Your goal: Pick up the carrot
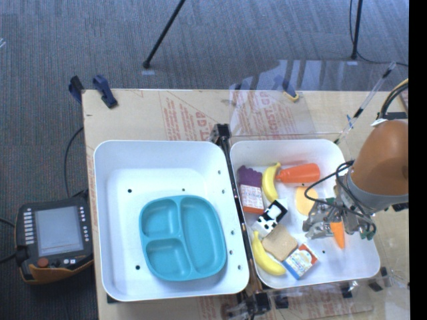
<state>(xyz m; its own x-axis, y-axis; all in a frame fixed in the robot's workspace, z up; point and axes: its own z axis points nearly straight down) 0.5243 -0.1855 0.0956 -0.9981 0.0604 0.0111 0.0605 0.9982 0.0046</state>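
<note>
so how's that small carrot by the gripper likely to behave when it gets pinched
The carrot looks like smooth moulded plastic, so probably stiff and light. Its tapered, rounded shape may let it squirt out of a pinch or roll on the right bin floor. It sits right at the gripper, so a nudge could shift it.

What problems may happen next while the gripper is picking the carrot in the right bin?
1. The carrot appears pinched near one end at the gripper, hanging down; it might slip out on lifting.
2. The yellow slice and the bread slice lie close by; a dropped carrot could land among them.
3. The right bin wall is near, so swinging outward may knock it.
</note>
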